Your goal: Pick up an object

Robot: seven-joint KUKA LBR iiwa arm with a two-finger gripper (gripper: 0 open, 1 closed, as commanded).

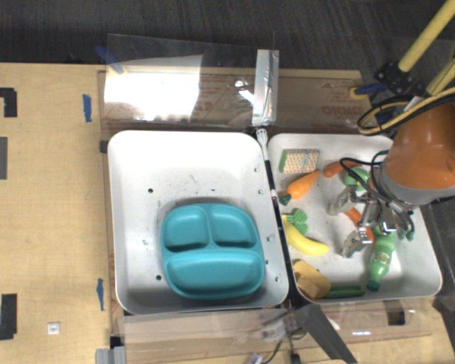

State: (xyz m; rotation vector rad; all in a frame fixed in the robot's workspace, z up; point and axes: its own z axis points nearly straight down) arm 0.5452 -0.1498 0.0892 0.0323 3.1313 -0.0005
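The right bin holds several toy foods. Among them are an orange carrot, a yellow banana, a green bottle, a tan bread piece and a speckled cracker. My gripper is down in this bin, right of the banana and just left of the bottle. Its metal fingers stand spread apart, open. A small orange-red piece lies between them, and no finger is pressed on it. The arm's orange band hides the bin's right part.
In the left bin sits a teal divided plate towards the front. A thin green stick lies along the right bin's front wall. Yellow and black cables hang at the upper right. A divider separates the bins.
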